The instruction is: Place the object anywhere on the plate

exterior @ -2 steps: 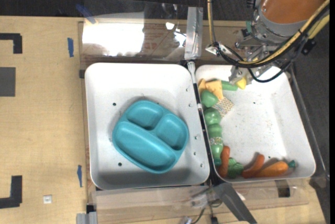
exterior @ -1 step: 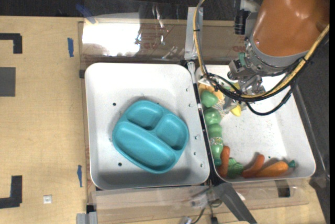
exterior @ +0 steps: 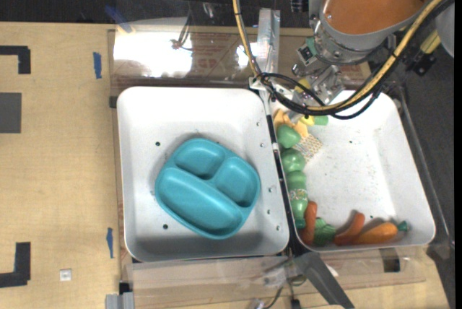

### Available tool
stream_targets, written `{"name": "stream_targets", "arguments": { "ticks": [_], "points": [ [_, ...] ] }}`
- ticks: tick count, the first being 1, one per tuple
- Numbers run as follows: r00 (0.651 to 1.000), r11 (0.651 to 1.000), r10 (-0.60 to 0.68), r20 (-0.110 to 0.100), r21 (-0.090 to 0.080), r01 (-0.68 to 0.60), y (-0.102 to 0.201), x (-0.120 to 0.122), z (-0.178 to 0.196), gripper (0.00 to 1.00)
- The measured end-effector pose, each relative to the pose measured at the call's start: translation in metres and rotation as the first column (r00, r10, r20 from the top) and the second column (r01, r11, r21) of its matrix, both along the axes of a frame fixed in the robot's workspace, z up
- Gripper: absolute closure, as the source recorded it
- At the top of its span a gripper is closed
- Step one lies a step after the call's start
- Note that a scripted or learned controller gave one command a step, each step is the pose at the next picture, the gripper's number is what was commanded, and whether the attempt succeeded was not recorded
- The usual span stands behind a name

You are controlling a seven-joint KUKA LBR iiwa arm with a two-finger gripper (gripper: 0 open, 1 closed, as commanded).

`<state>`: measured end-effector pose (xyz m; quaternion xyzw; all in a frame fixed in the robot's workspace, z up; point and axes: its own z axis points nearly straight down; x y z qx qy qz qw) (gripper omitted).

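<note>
Carrots [exterior: 364, 230] hug the right bin's [exterior: 375, 156] near edge; tool [exterior: 317, 87] state unclear.

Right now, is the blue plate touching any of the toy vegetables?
Apart. The camera view shows the blue plate in the left bin, with the toy vegetables across the divide in the right bin.

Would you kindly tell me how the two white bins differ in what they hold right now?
The left bin holds one teal divided plate; the right bin holds toy vegetables crowded along its left wall and front edge. The gripper hangs over the right bin, not the left. Both are shallow and white.
</note>
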<state>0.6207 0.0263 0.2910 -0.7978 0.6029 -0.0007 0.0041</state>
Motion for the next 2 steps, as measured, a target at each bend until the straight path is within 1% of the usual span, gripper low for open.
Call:
{"name": "stream_targets", "arguments": {
  "ticks": [1, 2],
  "points": [
    [0.936, 0.936, 0.351, -0.004, -0.002, -0.351, -0.001, -0.039, 0.002, 1.00],
    [0.941, 0.941, 0.339, 0.007, -0.007, -0.339, 0.032, -0.090, 0.096, 1.00]
  ]
}}
